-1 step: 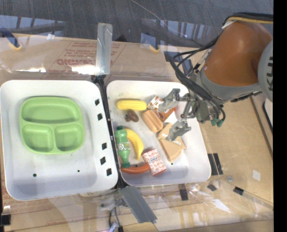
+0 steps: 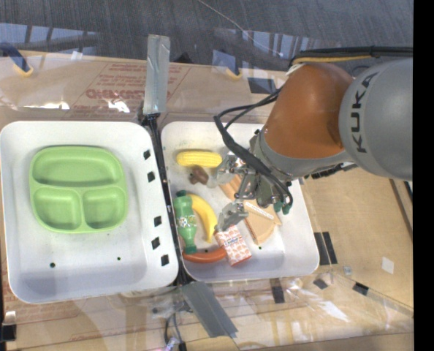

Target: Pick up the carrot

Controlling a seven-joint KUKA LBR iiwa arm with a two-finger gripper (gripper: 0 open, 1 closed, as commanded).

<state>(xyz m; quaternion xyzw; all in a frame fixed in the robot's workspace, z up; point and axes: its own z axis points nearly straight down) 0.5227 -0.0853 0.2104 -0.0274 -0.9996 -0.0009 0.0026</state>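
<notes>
The carrot (image 2: 204, 256) is a thin orange strip lying along the front wall of the right bin (image 2: 301, 251), between the green bottle (image 2: 185, 223) and the red-and-white box (image 2: 234, 245), which covers its right end. My gripper (image 2: 231, 190) hangs over the middle of that bin, above and behind the carrot and not touching it. Its two metal fingers stand apart with nothing between them, one near the corn (image 2: 199, 158) and the other just above the box.
Crowded in the right bin are a banana (image 2: 204, 212), a small brown item (image 2: 199, 175) and tan bread slices (image 2: 259, 224). The left bin (image 2: 27, 269) holds a green divided tray (image 2: 77, 187). The arm's orange band (image 2: 308, 115) overhangs the right bin's back right.
</notes>
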